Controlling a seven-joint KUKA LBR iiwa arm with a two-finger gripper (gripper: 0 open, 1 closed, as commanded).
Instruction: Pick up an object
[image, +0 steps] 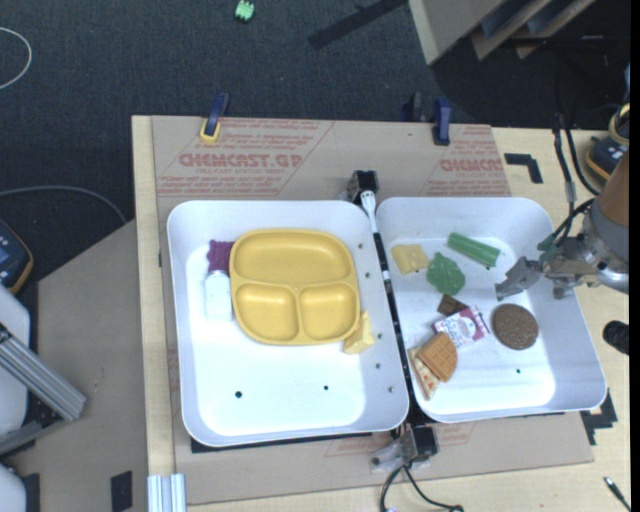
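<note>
Objects for picking lay mostly in the right white bin, which sat beside the left white bin on your cardboard-covered bench over dark carpet. A yellow three-compartment plastic tray filled much of the left bin. The grey gripper hovered over the right bin, holding nothing; its opening you couldn't judge. Just below it lay a brown round cookie. A green oblong block pointed lower right.
</note>
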